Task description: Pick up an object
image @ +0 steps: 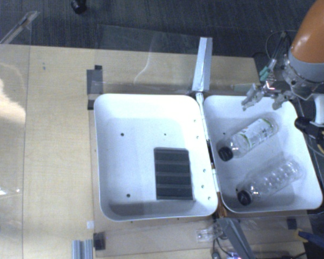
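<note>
Jaws (263,95): spread apart, nothing between the fingers, hanging over the back rim of the right shallow white plastic bin (312,194), at about 12 o'clock of that bin. Grey arm with orange band (313,34) comes in from 2 o'clock.

Step in hand, as I read it: approach, no grasp yet. Nearest candidate is the clear plastic bottle with a pale label and black cap (249,137), lying on its side just toward 6 o'clock from the jaws, cap end pointing to 8 o'clock. A second clear ribbed plastic bottle with black cap (269,181) lies further toward 6 o'clock, roughly parallel and apart from the first.

Next move probably calls for: shift toward 6 o'clock, rotate so the fingers straddle the bottle body across its short axis, then descend. Round and clear, so it may roll or slip if pinched off-centre.

Edges and room:
- Back wall of the right bin is right under the jaws; clear it before dropping.
- Labelled bottle's cap sits close to the divider between the bins at 9 o'clock; mid-body has more open floor.
- Left shallow white plastic bin (110,144) holds a dark ribbed rectangular block (173,173), well apart and flat.
- Pale wooden tabletop (54,144) open at 9 o'clock.
</note>
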Robot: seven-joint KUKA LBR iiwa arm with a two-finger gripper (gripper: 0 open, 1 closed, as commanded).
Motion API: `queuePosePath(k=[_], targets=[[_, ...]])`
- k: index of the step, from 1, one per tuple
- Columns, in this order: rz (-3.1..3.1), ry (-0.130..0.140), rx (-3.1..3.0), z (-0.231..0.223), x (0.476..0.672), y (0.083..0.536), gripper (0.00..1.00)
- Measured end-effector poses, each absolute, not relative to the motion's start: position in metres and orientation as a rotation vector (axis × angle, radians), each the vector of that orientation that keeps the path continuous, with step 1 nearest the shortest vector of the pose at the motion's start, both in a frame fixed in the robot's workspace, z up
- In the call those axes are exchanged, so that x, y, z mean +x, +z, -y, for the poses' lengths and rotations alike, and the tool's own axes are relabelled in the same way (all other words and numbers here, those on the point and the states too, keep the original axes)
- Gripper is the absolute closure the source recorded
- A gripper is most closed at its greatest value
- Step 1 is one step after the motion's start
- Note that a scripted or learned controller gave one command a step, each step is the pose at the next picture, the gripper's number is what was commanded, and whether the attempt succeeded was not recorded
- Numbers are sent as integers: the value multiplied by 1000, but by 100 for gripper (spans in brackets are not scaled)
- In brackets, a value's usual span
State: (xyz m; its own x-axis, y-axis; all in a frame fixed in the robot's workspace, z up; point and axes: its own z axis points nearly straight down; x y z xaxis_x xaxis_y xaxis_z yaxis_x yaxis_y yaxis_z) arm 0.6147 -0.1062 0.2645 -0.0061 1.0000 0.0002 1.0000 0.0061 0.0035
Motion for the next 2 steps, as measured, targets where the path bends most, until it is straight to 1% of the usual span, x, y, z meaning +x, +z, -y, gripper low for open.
queuePosePath(k=[1,2], targets=[[-2184,8,2250,136,595,140,0],[-2283,11,2146,143,603,89,0]])
